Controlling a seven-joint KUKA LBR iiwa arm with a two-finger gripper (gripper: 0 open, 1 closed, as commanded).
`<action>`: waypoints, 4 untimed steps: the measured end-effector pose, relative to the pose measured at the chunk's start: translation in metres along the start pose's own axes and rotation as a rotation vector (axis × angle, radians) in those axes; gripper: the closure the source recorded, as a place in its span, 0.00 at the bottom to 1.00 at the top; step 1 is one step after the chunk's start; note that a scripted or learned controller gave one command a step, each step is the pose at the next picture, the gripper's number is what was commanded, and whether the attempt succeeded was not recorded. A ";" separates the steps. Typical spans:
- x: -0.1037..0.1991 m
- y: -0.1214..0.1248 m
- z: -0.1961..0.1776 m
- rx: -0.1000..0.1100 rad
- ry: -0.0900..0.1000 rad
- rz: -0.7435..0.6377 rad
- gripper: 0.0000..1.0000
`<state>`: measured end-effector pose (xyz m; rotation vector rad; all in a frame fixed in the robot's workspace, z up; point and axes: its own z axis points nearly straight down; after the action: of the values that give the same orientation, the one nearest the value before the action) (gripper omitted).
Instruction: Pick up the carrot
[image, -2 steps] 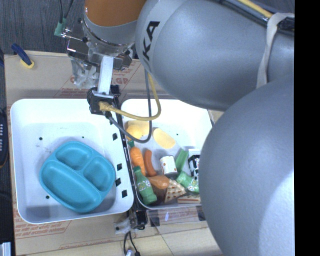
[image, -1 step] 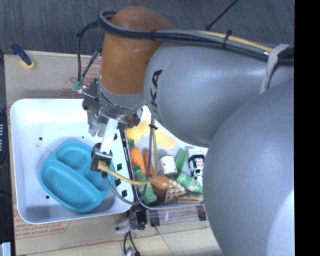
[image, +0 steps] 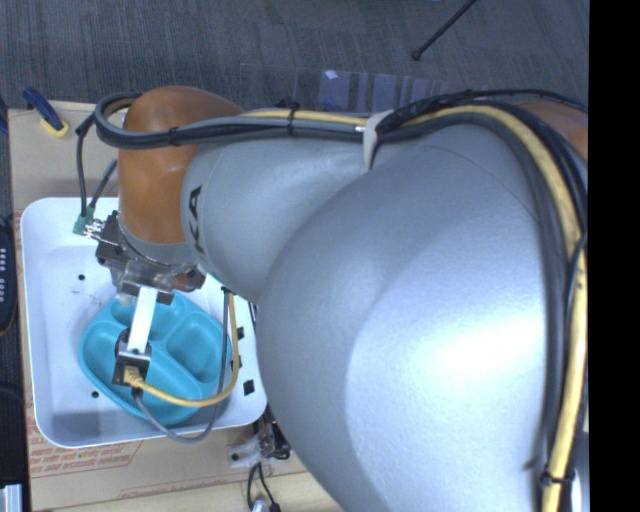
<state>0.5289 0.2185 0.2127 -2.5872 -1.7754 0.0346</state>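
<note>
Cam view, from above: the arm (image: 420, 320) fills most of the frame, reaching in from the right, w/ the orange band (image: 160, 170) over the left white bin (image: 45, 300). The gripper (image: 145, 285) hangs under that band, above the middle of the bin and just past the far rim of a blue sectioned dish (image: 185, 350). The dish lies toward the bin's near edge, closer to the near-right corner than the near-left. Can't tell if the gripper is open or closed, b/c the wrist hardware blocks the line of sight. Carrot: can't tell its pos. either. It may sit under the wrist, in a dish compartment or beneath the arm, but that's a guess. Risks, as I judge them:

- The tool may come down on the dish rather than the carrot and clip a rim or divider, tipping or sliding the dish toward the bin's right wall.
- If the carrot lies in a compartment, the curved floor could let it roll away as the tool closes, giving an empty grasp.
- The gripper may pinch the dish edge along w/ or instead of the carrot and lift the wrong obj.
- W/ this much hidden from the cam, a miss could pass unnoticed.
</note>
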 end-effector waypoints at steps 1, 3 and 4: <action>-0.061 -0.017 0.003 -0.005 0.006 -0.176 1.00; 0.001 0.033 0.108 -0.013 0.010 -0.369 1.00; 0.002 0.094 0.050 -0.015 0.008 -0.249 1.00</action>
<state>0.6165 0.1855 0.1610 -2.3507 -2.0868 0.0102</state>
